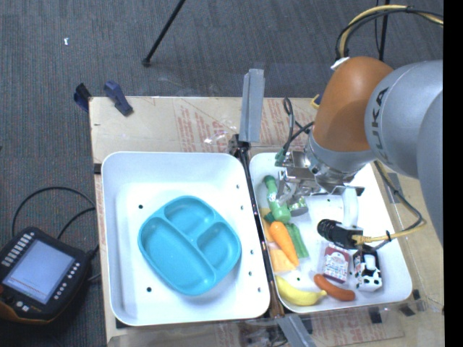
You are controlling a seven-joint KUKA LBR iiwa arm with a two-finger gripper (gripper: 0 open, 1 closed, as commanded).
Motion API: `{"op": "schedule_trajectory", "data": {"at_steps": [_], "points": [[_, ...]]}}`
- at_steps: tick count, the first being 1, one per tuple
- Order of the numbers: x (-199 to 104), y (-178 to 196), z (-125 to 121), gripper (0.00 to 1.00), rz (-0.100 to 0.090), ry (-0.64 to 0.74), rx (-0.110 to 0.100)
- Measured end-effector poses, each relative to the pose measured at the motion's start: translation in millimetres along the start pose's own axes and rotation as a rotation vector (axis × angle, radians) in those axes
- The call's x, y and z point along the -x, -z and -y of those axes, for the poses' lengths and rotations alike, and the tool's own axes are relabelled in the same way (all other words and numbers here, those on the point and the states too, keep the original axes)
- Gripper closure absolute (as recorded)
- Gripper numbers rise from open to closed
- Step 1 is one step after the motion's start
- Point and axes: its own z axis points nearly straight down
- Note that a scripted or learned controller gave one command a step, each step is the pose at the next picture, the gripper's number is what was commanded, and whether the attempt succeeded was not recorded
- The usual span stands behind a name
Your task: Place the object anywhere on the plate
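A blue divided plate (pixel 189 244) lies in the left white bin (pixel 119 186), with nothing on it. My gripper (pixel 290 196) is low in the right bin (pixel 394 266), at its left side, directly over a green toy vegetable (pixel 277 210). The gripper's body hides the top of that green piece, and I cannot make out whether it is held. An orange carrot (pixel 283 241) and a green pod (pixel 299 241) lie just in front of the gripper.
Along the right bin's front lie a yellow banana (pixel 299 293), a red sausage (pixel 335 288), a red-and-white carton (pixel 335 263) and a black-and-white cow figure (pixel 370 275). A grey upright post (pixel 252 107) stands behind the wall between the bins.
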Motion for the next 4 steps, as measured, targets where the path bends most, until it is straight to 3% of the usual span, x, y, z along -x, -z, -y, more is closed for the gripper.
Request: {"op": "schedule_trajectory", "data": {"at_steps": [1,2,3,4], "points": [[-36,-28,56,1.00,0.000,0.370,0.000],[8,-27,34,1.00,0.000,0.405,0.003],[30,-27,28,1.00,-0.001,0.425,0.004],[-52,-27,17,1.00,0.001,0.646,0.004]]}}
